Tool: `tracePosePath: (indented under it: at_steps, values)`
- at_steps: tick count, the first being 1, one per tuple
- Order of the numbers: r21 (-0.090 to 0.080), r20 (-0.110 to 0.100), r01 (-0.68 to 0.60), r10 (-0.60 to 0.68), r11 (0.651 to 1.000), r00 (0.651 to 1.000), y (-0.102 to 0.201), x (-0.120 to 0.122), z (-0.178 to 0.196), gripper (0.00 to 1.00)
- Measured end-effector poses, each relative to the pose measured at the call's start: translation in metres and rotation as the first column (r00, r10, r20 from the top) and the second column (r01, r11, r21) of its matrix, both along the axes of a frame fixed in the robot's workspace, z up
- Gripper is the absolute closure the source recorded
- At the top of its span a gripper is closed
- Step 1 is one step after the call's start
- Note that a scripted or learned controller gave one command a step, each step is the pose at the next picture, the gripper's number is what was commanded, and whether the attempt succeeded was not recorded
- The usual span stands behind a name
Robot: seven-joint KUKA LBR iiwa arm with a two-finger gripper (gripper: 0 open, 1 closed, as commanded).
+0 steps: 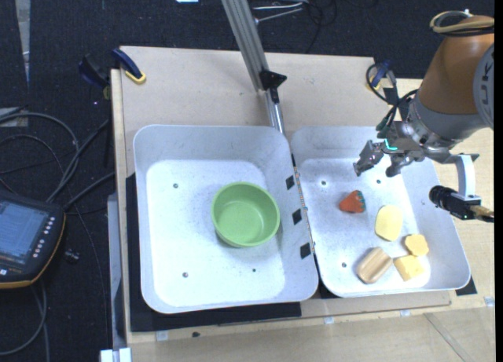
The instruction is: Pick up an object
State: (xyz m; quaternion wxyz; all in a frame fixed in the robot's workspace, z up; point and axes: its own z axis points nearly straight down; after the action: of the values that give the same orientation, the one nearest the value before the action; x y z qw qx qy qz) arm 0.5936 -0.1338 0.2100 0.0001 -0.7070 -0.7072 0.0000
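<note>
In the right bin [330, 148] lie a red strawberry-like piece [353, 202], a pale yellow lemon-shaped piece [388, 222], two yellow cheese-like blocks [412, 256] and a tan bread-roll piece [372, 265]. My gripper [383, 162] hangs over the far part of that bin, up and to the right of the red piece. Its two dark fingers stand apart with nothing between them. The left bin [165, 156] holds a green bowl [245, 213] near its middle.
A slanted metal pole [247, 38] comes down from the top to the seam between the bins. Blue clamps [122, 62] sit at the bench's far corners. A handheld pendant [23, 239] lies on the floor at left.
</note>
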Motion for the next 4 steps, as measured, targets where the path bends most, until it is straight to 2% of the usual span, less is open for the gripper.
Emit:
tracePosePath:
  at_steps: [1, 3, 4]
  values:
    - [0.000, 0.000, 0.000, 0.000, 1.000, 1.000, 0.000, 0.000, 0.000, 0.00]
    - [0.000, -0.004, 0.000, 0.000, 1.000, 1.000, 0.009, -0.008, -0.109, 0.00]
    - [0.000, 0.000, 0.000, 0.000, 1.000, 1.000, 0.008, -0.007, -0.096, 1.00]
